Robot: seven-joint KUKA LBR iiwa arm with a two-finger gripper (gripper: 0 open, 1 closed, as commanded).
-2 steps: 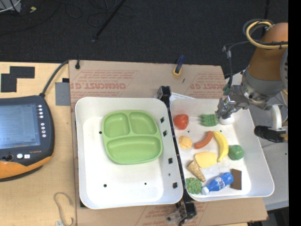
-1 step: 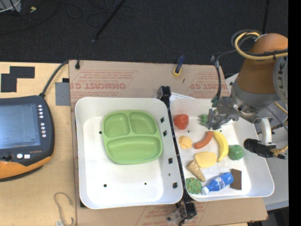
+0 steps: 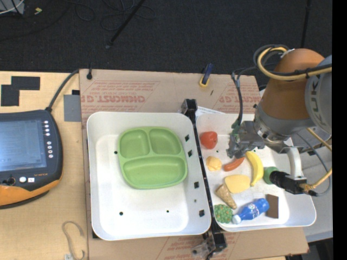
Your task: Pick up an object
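The arm (image 3: pixel 290 99) reaches in from the right and hangs over the right bin (image 3: pixel 309 213). Its gripper (image 3: pixel 237 148) sits low among the toys, just above the red sausage (image 3: pixel 234 164) and beside the banana (image 3: pixel 255 167); whether it is open or closed cannot be told from this slant, and nothing can be seen held in it.

The right bin holds a crowd of small things. A tomato (image 3: pixel 209 140) lies near the bin's upper left, well clear of the gripper. Below it sits a small yellow piece (image 3: pixel 214 163), touching the left end of the sausage. The banana stands nearly upright on the sausage's right. Under it lies a yellow wedge (image 3: pixel 237 183), with a cone (image 3: pixel 226 196) just below and left of it. At the bin's lower edge lie a green disc (image 3: pixel 223 214), a blue bottle (image 3: pixel 252 209) tilted beside it, and a brown block (image 3: pixel 272 206) on the bottle's right.

The left bin (image 3: pixel 103 199) carries a green divided plate (image 3: pixel 152 157), set in its upper half. Both bins rest on cardboard (image 3: pixel 141 93) on the desk. A tablet (image 3: pixel 27 148) lies well to the left.
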